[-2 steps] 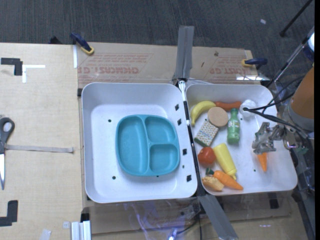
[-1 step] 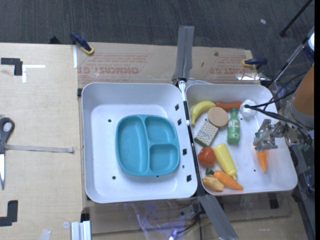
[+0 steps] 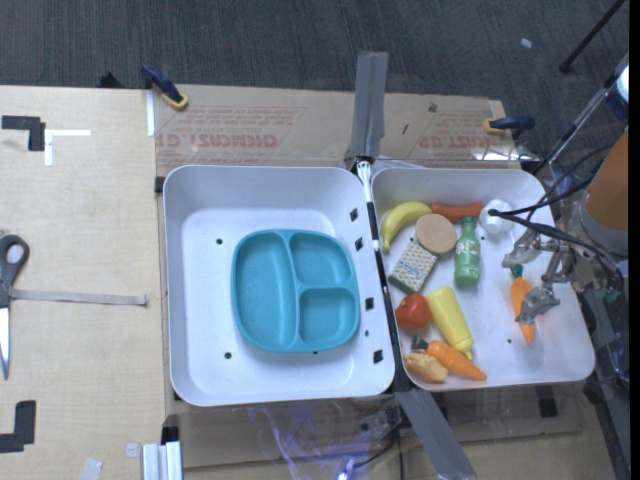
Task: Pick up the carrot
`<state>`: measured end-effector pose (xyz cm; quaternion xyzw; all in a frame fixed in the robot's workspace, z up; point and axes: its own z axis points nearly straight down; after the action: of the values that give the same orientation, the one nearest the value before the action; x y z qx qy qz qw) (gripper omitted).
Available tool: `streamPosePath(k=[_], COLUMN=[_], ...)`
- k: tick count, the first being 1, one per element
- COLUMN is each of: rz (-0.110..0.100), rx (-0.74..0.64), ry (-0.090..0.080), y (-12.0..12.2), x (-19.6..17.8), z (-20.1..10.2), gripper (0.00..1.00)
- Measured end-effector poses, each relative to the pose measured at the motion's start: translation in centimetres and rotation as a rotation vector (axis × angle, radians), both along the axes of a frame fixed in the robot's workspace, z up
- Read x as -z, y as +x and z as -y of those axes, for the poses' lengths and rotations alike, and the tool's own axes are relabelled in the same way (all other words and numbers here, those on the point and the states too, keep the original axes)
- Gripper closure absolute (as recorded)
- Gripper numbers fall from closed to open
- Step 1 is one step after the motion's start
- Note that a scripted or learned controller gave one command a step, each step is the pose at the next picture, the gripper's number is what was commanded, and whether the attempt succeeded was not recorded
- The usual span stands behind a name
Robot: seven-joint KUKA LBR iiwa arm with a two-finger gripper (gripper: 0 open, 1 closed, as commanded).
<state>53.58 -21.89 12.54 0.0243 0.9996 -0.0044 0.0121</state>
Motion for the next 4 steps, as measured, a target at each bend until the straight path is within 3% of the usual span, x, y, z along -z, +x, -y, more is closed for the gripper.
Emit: streamPosePath(k=[1,2,3,4], rz=[-0.019,-0.014,-0.02,-0.02], rx=[0.056,0.053,0.242,0.242], ry=[0.01,0.007,0.012,0.012], y=[1.0,1.2,-5.4,-5.4], x=[3.3,2.2,-2.1,-2.1], z=[0.2,0.2,-3.0,-3.0], gripper=[0.0,1.0,1.0,0.0])
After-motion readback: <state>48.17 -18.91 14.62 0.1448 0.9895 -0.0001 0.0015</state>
